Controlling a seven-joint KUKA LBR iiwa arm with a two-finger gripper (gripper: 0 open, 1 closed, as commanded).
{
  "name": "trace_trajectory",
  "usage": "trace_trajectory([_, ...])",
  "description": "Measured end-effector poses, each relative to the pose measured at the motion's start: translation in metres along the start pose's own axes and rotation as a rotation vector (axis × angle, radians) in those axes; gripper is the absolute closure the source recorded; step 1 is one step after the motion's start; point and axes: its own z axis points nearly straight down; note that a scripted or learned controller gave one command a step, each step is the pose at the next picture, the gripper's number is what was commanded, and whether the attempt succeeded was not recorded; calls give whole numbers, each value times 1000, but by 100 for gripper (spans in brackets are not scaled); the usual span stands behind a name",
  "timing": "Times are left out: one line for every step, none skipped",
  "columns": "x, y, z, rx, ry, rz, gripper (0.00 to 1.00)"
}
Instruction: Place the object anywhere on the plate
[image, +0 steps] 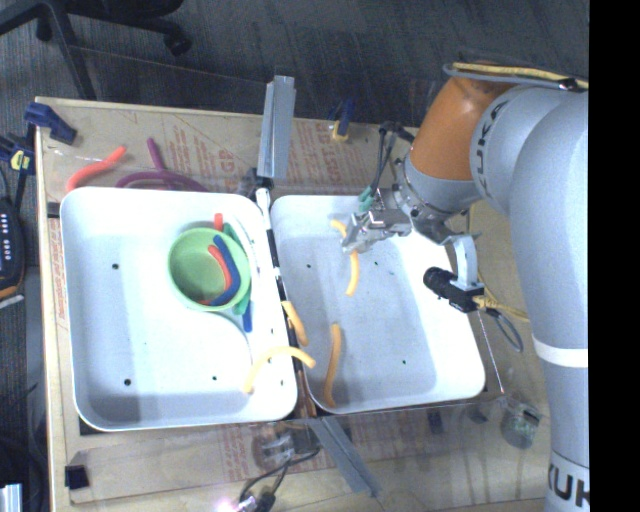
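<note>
Orange strip (352, 274), thin, soft-looking and slightly bent, hangs from the hand (358, 232) over the upper middle of the right bin (440, 360); its top end sits between the metal fingers, which are clenched on it, and its lower end points down toward the bin floor. Count in the right bin: 1 more orange strip (333, 362) lying flat near the lower left corner, and 1 short orange piece (294, 320) against the left wall. Left bin (110, 350): 1 green plate (208, 270), round, glossy and bowl-like, right of the bin's centre, holding curved strips in red and blue; 1 pale yellow curved strip (272, 362) lies at the lower right of that bin. Both bins are white, smooth plastic with rounded corners, side by side on the plywood worktop (190, 140). At upper left of the frame, 1 purple loop (160, 180) and 1 orange-red piece (95, 167) lie on the worktop.
</note>
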Motion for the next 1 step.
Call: trace_trajectory([43, -29, 26, 4, 0, -444, 100])
